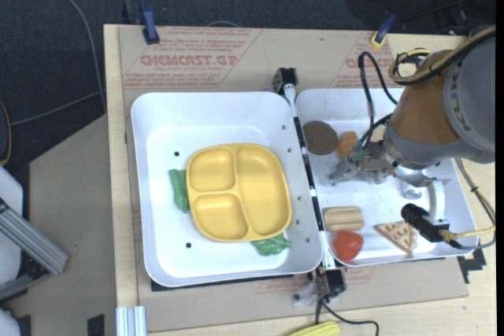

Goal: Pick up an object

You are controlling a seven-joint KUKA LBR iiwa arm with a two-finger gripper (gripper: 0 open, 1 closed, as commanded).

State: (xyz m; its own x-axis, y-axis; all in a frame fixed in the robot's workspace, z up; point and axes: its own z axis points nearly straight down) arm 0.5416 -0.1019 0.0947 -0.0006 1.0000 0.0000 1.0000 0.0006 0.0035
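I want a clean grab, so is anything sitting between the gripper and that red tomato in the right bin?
Yes. The tan bread roll lies between the gripper and the red tomato, nearly touching the tomato.

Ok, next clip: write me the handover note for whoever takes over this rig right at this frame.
Gripper: low in the right bin, near its left side; whether it is open or shut can't be told, and nothing shows between its fingers.
Right bin: brown disc, small orange piece, tan block, red tomato-like piece, pizza slice.
Left bin: yellow divided plate lying over green pieces.
Done: nothing lifted.
Left: grasp and lift one object.
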